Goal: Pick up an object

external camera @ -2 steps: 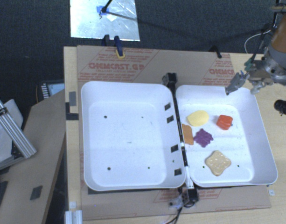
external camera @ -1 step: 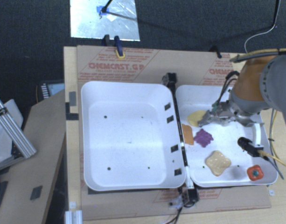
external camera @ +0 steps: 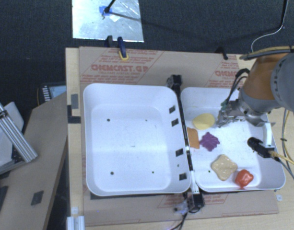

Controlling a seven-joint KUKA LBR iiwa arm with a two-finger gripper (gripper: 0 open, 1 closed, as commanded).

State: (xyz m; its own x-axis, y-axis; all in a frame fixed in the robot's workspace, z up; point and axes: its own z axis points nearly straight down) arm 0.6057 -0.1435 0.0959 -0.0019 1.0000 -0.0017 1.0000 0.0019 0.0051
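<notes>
Two shallow white bins sit side by side on a cardboard sheet (external camera: 151,63) w/ red print. The arm (external camera: 281,80) comes in from 3 o'clock and bends down over the right bin (external camera: 199,99). Its gripper (external camera: 223,116) hangs low at approx. 11 o'clock from that bin's middle. That puts it just beside the yellow lump (external camera: 203,121), on the lump's 2 o'clock side. Whether it touches the lump I can't tell. Whether the gripper is apart or together I can't tell either, as it's too small and blurred from here.

The things to pick all lie on the right bin's floor:
- **Yellow lump:** roundish, at approx. 10 o'clock from the bin's middle.
- **Orange block (external camera: 193,138):** at 9 o'clock, hard against the wall next to the left bin (external camera: 132,138).
- **Purple piece (external camera: 209,141):** ragged-edged, also at 9 o'clock but nearer the middle. It lies just beside the orange block and below the yellow lump.
- **Tan slice (external camera: 224,166):** lying flat at approx. 7 o'clock.
- **Red piece (external camera: 243,178):** at 5 o'clock, near the bin's lower wall and just beside the tan slice. I can't tell if the two touch.

At 12 o'clock of the whole scene a silvery sheet (external camera: 107,13) lies on the dark floor beyond the bench. A blue and yellow clamp (external camera: 122,49) grips the cardboard's far edge.
</notes>
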